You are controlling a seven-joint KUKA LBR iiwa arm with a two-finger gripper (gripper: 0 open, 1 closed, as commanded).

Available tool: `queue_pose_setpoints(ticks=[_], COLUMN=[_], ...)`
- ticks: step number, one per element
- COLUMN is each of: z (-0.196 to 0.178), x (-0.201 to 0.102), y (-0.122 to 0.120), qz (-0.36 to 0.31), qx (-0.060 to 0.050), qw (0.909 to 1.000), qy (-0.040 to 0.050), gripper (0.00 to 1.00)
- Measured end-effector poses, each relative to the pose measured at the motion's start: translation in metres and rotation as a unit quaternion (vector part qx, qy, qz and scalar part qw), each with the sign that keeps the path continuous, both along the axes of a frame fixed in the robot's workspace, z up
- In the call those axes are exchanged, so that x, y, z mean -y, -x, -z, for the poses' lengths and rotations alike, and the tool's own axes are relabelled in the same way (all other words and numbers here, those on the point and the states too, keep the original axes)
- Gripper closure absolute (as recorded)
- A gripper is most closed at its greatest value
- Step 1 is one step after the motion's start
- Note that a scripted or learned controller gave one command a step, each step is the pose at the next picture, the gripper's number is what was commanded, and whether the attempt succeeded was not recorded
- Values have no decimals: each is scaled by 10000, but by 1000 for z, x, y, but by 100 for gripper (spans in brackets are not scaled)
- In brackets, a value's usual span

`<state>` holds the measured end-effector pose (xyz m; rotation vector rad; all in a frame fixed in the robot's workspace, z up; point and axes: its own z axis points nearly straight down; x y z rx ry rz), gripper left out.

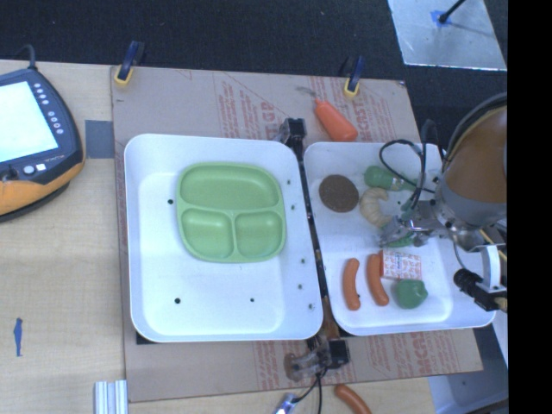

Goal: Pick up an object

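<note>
- Handheld controller (pixel 30 145): lies on the bench at the far left, screen up, well apart from both bins.
- Left bin (pixel 155 309): holds a green divided plate (pixel 231 211) lying flat in its upper half; nothing rests in the plate's compartments.
- Carrot (pixel 335 122): lies outside the bins on the cardboard sheet, just above the right bin's top edge.
- Right bin (pixel 345 158): holds the pickable items, all resting on its floor.
- Brown disc (pixel 338 193): near the bin's upper left corner.
- Two sausages (pixel 351 284) and (pixel 377 279): side by side, lower left of the bin.
- Pale ring-shaped piece (pixel 375 205): just beside the brown disc.
- Small printed packet (pixel 401 265): mid-bin, touching the second sausage.
- Green lump (pixel 410 294): just below the packet.
- Green piece (pixel 378 178): near the top, partly under cables.
- Gripper (pixel 405 231): low over the bin, just above the packet and beside the pale ring; whether it is released or clenched cannot be told.
- Progress, as judged: approach made, nothing seen lifted; grasp and lift remain.
</note>
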<state>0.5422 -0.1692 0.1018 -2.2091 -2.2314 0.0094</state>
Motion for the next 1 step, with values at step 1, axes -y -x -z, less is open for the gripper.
queue_pose_setpoints(ticks=[1], z=[-91], x=[-108], y=[-22], qz=[17], qx=[20], qw=[10000], qy=[-19], gripper=[100])
